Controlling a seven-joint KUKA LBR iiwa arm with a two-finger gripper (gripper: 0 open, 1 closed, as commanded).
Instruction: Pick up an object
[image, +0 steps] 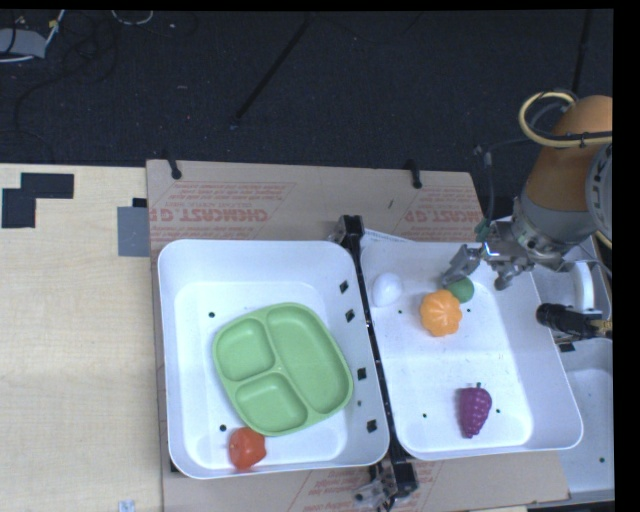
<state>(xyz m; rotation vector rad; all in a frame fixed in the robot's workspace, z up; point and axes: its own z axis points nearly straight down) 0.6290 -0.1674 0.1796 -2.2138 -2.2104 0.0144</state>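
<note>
Looking down, I see the gripper (478, 262) with fingers spread apart at the right bin's (545, 400) far edge, just beside a green ball (461, 289) and orange fruit (441, 313), purple grapes (474, 410) well apart nearer me.

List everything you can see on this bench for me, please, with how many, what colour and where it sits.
Bins: two, white, side by side on the bench.
Divided plate: one, light green, three compartments, in the left bin.
Red toy: one, red-orange, left bin's near edge, just below the plate.
Orange fruit: one, orange, upper middle of the right bin.
Green ball: one, green, touching the orange fruit's upper right side.
White ball: one, white, upper left of the right bin.
Grapes: one bunch, purple, lower part of the right bin.
Cardboard sheet: one, brown, under the bins.
Arm: one, grey with orange band, at right.
Gripper: one, metallic, by the green ball.
</note>
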